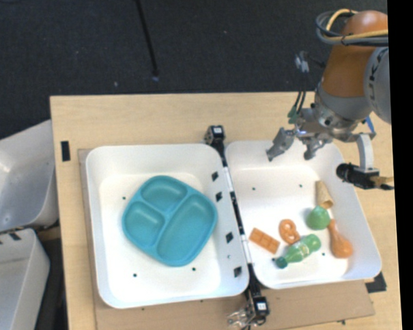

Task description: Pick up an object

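My gripper (296, 146) hangs open over the far edge of the right bin (262, 179), with nothing between its fingers. Well below it, in the near right part of that bin, lie several toys: a green ice-cream cone (320, 211), an orange carrot-like piece (340, 241), an orange pretzel (288, 230), a green bottle (300, 250) and an orange waffle block (264, 240). None of them touches the gripper.
The left bin (109, 199) holds a blue divided plate (169, 219). A ridge with black clips (229, 208) separates the two bins. A black fitting (361, 175) sticks out at the right bin's right rim. Wooden bench surrounds both bins.
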You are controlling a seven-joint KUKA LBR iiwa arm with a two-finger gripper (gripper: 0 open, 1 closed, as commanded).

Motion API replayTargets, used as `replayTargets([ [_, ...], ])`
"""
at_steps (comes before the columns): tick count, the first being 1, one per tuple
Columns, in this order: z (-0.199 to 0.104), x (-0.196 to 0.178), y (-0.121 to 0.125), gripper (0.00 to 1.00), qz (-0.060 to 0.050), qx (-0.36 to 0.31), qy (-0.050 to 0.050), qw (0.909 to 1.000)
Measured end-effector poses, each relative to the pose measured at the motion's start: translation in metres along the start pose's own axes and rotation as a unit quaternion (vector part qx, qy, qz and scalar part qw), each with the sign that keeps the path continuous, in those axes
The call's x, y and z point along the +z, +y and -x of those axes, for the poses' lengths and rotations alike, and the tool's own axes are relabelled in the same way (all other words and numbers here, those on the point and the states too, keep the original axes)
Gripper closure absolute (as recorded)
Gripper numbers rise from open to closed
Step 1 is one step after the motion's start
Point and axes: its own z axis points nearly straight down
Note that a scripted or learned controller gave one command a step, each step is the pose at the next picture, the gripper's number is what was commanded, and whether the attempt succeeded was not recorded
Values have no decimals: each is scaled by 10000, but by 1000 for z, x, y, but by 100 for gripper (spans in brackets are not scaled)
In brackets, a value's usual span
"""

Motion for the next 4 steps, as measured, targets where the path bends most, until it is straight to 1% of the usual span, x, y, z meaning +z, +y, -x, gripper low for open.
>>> replayTargets([
  [1,0,-9,2,0,70,-10,-4,10000],
  [2,10,40,-3,0,47,-3,-17,10000],
  [3,8,83,2,0,50,-2,-16,10000],
  [4,10,134,2,0,51,10,-16,10000],
])
